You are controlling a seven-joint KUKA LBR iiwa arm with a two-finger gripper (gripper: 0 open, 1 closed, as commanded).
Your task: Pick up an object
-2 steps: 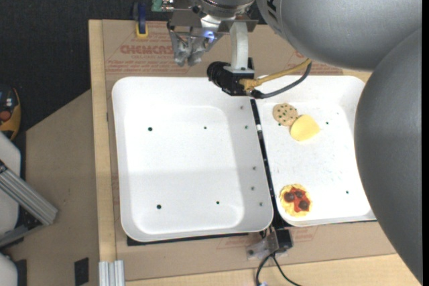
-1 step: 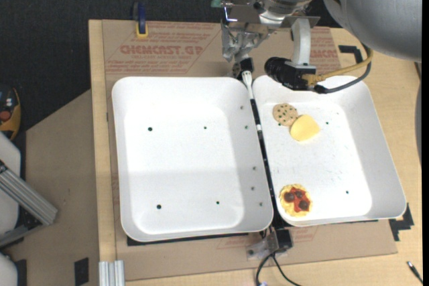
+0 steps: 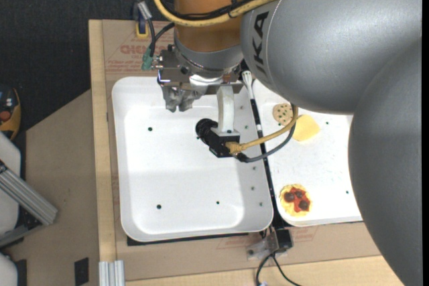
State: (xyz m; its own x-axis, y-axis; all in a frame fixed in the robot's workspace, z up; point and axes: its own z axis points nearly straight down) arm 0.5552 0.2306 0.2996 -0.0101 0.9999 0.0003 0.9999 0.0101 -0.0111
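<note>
My claw (image 3: 179, 102) hangs low over the far part of the left bin (image 3: 167, 211), its short grey fingers pointing down close to the far wall; I cannot tell whether they are spread or pressed together, and nothing shows between them. My orange band and grey arm rise behind it and cover much of the right side of the scene.

No object lies under my claw. The things to pick lie in the right bin (image 3: 335, 216), well apart from my claw: a speckled cookie (image 3: 282, 112) at the far side, a yellow piece (image 3: 307, 128) just beside it, and a small pizza-like disc with red spots (image 3: 295, 198) at the near left corner.

Between my claw and those things hangs a black fitting (image 3: 213, 137) with a yellow cable (image 3: 265, 138), just right of my claw. Brown board (image 3: 100, 144) frames the bins.
</note>
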